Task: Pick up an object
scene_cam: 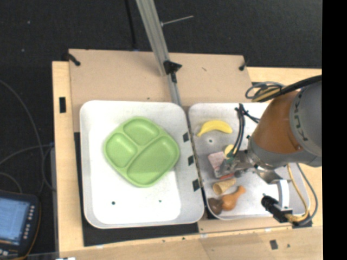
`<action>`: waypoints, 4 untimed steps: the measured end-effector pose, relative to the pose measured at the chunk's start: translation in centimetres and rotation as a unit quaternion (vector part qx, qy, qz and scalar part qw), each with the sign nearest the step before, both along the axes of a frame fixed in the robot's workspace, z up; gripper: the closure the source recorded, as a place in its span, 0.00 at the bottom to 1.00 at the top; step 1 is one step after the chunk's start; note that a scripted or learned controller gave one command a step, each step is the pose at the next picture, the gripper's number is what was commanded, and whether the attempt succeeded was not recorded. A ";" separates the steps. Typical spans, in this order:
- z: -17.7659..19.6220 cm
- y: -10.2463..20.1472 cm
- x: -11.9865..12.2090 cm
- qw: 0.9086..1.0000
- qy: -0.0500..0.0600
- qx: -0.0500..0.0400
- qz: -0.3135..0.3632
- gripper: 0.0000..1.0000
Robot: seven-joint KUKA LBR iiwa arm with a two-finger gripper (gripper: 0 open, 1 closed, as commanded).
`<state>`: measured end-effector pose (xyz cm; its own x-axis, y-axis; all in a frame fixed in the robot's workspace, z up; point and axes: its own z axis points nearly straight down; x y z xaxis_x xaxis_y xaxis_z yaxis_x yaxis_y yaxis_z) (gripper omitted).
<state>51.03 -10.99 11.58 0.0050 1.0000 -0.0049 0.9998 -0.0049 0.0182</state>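
My gripper is low in the middle of the right bin, under the orange-banded wrist. It is right over a pink object and a small red piece, and it hides part of them. A yellow banana lies at the far side of that bin. Just in front of the gripper sits a tan cone. Closer to the bin's front edge lies an orange piece, with a brown piece beside it. I cannot see anything held.
The left bin holds a green divided plate. A metal pole slants up from between the bins at the back. The arm covers the right half of the right bin.
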 end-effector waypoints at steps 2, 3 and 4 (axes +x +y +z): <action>10.6 0.2 -0.1 1.000 0.005 0.002 0.004 1.00; 15.4 0.5 -0.6 1.000 0.005 0.002 0.005 1.00; 14.9 6.1 -0.8 1.000 0.008 0.003 0.006 1.00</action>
